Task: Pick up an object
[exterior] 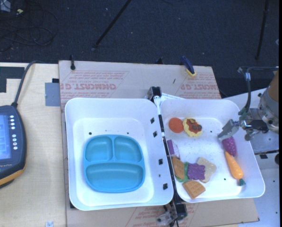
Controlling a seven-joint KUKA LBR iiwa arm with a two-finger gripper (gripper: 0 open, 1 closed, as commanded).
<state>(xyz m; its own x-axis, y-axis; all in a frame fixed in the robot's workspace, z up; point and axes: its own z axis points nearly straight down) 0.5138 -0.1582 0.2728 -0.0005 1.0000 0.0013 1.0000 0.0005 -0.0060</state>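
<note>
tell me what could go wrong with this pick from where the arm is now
1. The gripper sits at the right bin's far right wall, just above the purple grapes; closing there could catch the wall or pinch nothing.
2. The toy carrot lies right next to the grapes, so a descent might nudge it or grab both.
3. The toys at the bin's front, around the purple piece, overlap, so they would probably be hard to pick singly.

One fixed camera above the bench (slanted downward), both white bins (72, 126) in frame
</note>
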